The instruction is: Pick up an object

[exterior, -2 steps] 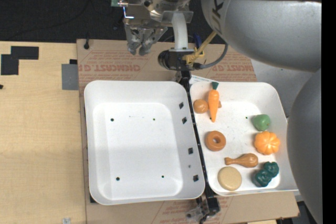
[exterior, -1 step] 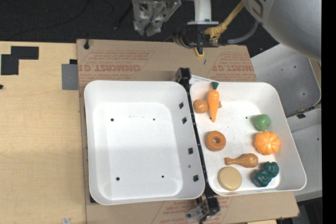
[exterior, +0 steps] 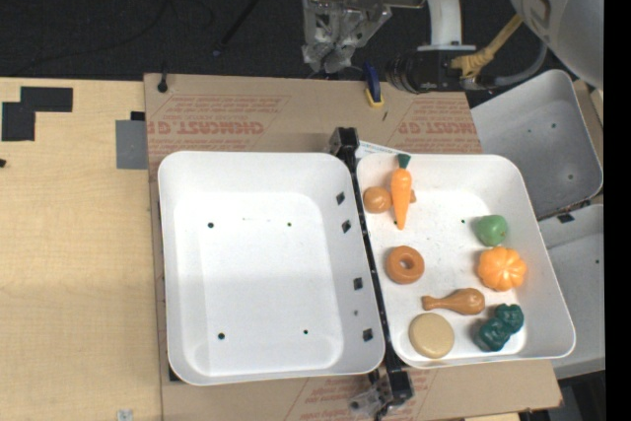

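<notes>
Fingers (exterior: 333, 49) hang above the bins — carrot (exterior: 401, 195) lies well below.

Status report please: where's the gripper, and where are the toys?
Gripper high above the bench, behind the bins. Toys all in right bin: carrot, donut, pumpkin. Nothing held.

Pincer (exterior: 333, 42) raised above counter (exterior: 69, 242), beyond both bins. Right bin (exterior: 547, 311) contains carrot (exterior: 401, 195), doughnut (exterior: 404, 264), drumstick (exterior: 455, 302), pumpkin (exterior: 500, 268).
</notes>
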Tool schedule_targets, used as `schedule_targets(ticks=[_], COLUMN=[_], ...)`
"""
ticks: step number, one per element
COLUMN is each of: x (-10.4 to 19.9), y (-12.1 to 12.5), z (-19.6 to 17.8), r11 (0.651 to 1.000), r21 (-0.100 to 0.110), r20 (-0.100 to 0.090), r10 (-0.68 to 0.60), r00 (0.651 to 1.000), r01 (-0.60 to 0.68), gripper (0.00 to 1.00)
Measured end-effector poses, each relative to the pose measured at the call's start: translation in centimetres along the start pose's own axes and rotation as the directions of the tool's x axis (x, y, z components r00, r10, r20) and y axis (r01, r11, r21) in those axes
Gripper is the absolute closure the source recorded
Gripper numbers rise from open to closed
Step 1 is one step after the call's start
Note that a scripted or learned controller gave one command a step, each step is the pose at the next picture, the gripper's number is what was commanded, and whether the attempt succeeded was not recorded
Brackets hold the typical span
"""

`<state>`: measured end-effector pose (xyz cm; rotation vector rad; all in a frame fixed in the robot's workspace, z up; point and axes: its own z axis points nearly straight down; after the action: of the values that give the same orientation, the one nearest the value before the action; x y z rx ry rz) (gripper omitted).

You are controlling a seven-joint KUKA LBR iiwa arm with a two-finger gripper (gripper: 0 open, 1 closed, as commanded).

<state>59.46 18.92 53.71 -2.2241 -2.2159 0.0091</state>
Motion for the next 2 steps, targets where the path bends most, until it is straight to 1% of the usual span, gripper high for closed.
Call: schedule_targets(ticks=[1,2], x=[-5.0,-6.9], y=[-0.6,-6.3], z=[1.4,15.1], r11=[1.000,1.000], r21=[0.001,0.015], r20=[0.000,0.002], r10=[0.000,-0.002], r00=[1.000,1.000], r01=[0.000,0.002], gripper=[1.00,1.00])
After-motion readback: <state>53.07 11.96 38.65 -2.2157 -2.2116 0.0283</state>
